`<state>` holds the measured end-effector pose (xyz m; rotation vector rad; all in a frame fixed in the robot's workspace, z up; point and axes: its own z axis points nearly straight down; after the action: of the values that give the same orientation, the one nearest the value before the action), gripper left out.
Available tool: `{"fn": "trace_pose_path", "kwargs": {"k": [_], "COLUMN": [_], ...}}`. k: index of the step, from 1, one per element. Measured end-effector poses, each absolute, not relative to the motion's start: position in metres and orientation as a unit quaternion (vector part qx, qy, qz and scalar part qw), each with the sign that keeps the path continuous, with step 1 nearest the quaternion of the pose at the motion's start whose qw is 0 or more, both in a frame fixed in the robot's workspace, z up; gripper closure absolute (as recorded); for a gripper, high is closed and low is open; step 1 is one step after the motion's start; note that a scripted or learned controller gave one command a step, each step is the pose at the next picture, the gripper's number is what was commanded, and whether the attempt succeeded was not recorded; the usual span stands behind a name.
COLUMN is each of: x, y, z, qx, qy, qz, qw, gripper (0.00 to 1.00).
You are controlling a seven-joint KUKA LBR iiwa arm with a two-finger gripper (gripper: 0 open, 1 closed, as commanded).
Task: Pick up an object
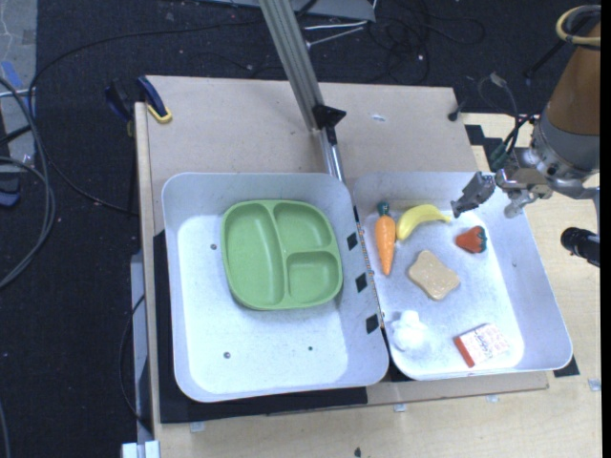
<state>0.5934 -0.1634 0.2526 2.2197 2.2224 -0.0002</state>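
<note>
A tan bench (258, 127) stands on a dark, cable-strewn floor and carries two shallow white bins side by side. Nearest the camera, in the right bin (535, 337), lies a red and white packet (483, 343), with a small white object (410, 330) to its left by the bin's inner wall; farther in sits a tan slice of toy bread (433, 276); beyond it an orange carrot (384, 241) lies lengthwise beside the wall, a yellow banana (420, 219) curves to its right, and a red strawberry-like piece (472, 240) rests right of the bread. The left bin (191, 351) holds a green divided plate (283, 254), roughly central. At the far right corner of the right bin the arm's hand (501, 197) hangs over the rim, near the banana's tip and the red piece but apart from both; its dark fingers seem spread with nothing between them, though they are small and hard to read. A grey pole (296, 55) slants up behind the bins.
</note>
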Motion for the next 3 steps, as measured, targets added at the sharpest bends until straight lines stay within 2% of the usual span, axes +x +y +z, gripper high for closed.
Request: {"fn": "trace_pose_path", "kwargs": {"k": [2, 3], "x": [0.6, 0.6], "y": [-0.164, -0.163], "z": [0.126, 0.091], "qx": [0.707, 0.707], "qy": [0.707, 0.707], "qz": [-0.0018, -0.0007], "qw": [-0.002, 0.0], "gripper": [0.0, 0.0]}}
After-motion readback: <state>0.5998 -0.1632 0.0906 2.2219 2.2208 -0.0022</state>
